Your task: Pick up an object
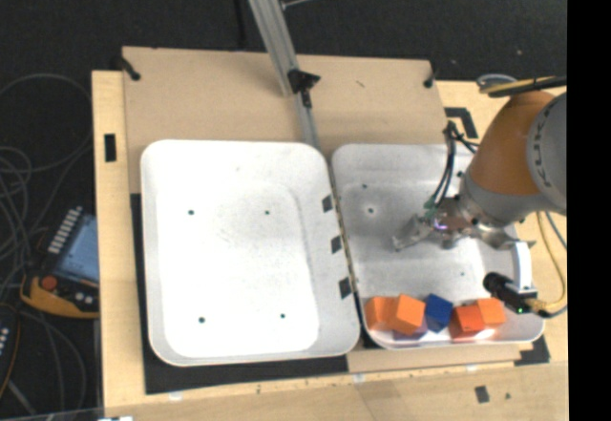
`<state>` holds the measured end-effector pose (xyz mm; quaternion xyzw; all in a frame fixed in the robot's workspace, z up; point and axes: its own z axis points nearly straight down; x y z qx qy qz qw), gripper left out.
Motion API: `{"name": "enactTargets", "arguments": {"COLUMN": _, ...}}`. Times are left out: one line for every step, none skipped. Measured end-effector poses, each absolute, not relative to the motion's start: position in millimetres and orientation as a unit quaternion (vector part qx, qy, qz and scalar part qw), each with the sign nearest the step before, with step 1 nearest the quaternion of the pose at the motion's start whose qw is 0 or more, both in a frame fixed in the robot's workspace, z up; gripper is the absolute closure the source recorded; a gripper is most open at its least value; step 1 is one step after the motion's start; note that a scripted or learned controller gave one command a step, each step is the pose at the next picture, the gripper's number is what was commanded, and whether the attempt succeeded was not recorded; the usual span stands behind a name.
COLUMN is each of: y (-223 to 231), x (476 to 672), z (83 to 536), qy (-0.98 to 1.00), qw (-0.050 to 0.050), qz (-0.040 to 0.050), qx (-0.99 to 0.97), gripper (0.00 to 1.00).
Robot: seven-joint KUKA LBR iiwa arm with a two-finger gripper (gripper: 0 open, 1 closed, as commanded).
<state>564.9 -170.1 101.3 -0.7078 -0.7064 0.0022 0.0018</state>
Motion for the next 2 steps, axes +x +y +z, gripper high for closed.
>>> {"name": "enactTargets", "arguments": {"y": -171.3, "x": 568.0, "z": 116.9, "qy": -0.703, "qw": -0.003, "qz": -0.0010, "qx": -0.711, "gripper": 1.00}}
{"name": "enactTargets", "arguments": {"y": -171.2, "x": 567.8, "z": 116.1, "qy": -0.702, "qw": -0.003, "qz": -0.0010, "qx": -0.713, "gripper": 0.00}}
